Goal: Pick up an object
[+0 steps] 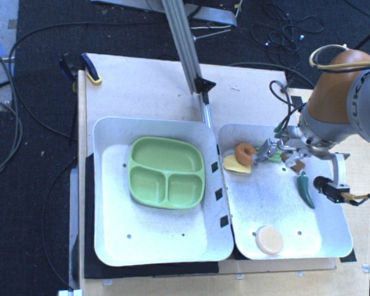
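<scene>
In the right bin (328, 241) an orange ring-shaped doughnut (244, 153) rests on a pale yellow wedge (236, 165) near the bin's upper left. A green chilli pepper (305, 190) lies toward the right side, and a round cream bun (269, 239) sits near the front edge. My gripper (273, 151) is low over the bin's back part, just right of the doughnut, its tips pointing left toward it. I see nothing held between the tips.
The left bin (106, 233) holds a green three-compartment tray (167, 172). A slanted metal pole (185, 42) comes down to the divider between the bins. Cables run along the bench's back right corner.
</scene>
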Robot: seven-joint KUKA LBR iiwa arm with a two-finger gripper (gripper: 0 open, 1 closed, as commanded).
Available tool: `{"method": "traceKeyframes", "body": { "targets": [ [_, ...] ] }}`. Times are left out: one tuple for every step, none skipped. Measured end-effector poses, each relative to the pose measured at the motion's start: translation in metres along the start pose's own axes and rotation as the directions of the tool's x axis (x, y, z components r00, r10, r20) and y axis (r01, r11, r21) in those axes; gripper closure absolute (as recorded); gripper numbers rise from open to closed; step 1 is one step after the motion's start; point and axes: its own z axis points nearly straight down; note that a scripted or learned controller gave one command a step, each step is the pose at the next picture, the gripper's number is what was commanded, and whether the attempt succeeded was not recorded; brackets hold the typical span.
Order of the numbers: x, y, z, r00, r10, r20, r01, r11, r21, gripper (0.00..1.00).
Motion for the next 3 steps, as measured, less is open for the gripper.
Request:
{"method": "traceKeyframes", "body": {
  "targets": [
    [0.007,0.008,0.05,1.0,-0.001,0.0,0.001,1.0,-0.002,0.0],
    [0.007,0.008,0.039,1.0,0.001,0.001,-0.001,1.0,-0.004,1.0],
    [0.005,0.0,-0.019,1.0,0.002,0.001,-0.002,1.0,-0.006,1.0]
  ]
}}
